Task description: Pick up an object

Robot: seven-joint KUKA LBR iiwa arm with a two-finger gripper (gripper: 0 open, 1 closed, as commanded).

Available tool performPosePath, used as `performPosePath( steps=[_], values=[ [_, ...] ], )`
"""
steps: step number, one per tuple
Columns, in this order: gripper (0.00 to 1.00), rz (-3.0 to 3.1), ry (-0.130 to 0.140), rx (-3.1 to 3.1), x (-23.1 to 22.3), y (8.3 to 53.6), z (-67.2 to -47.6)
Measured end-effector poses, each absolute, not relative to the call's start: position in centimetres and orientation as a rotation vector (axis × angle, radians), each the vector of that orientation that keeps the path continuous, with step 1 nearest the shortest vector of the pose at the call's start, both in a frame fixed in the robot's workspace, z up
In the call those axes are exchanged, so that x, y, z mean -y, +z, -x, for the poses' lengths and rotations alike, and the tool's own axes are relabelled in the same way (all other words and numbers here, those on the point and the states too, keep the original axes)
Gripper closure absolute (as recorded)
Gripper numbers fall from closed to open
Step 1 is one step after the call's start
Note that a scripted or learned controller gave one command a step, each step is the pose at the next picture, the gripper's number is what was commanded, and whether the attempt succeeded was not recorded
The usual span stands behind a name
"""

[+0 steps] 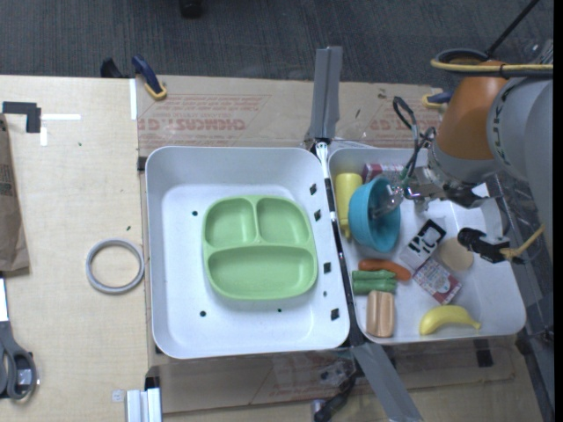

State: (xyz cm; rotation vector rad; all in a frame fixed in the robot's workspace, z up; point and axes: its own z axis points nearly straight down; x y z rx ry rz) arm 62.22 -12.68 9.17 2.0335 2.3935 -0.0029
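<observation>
A blue bowl (371,216) stands tipped on its edge in the right bin (493,310), its opening turned toward the arm. My gripper (392,197) reaches in from the right and is shut on the bowl's upper rim, with one finger (385,206) inside the bowl. Close behind the bowl on its left is a yellow cup (347,188). Below the bowl lie an orange carrot (387,267), green beans (373,280), a hot dog bun (379,313) and a banana (449,319).
A green divided plate (259,247) lies in the left bin (167,236). The right bin also holds a black-and-white box (426,237), a pink packet (436,277) and a beige round piece (456,255). A tape ring (114,265) lies on the bench at the left.
</observation>
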Motion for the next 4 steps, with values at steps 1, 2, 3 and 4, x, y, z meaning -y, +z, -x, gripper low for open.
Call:
performPosePath(
  steps=[1,2,3,4],
  values=[
    [0.00,-1.955,-0.031,-2.451,12.0,9.5,-65.5],
    [1.00,-1.955,-0.020,-2.447,12.0,10.6,-65.7],
    [1.00,-1.990,-0.001,-2.427,5.9,19.3,-65.9],
    [1.00,-2.167,-0.003,-2.272,13.5,27.2,-64.9]
  ],
)
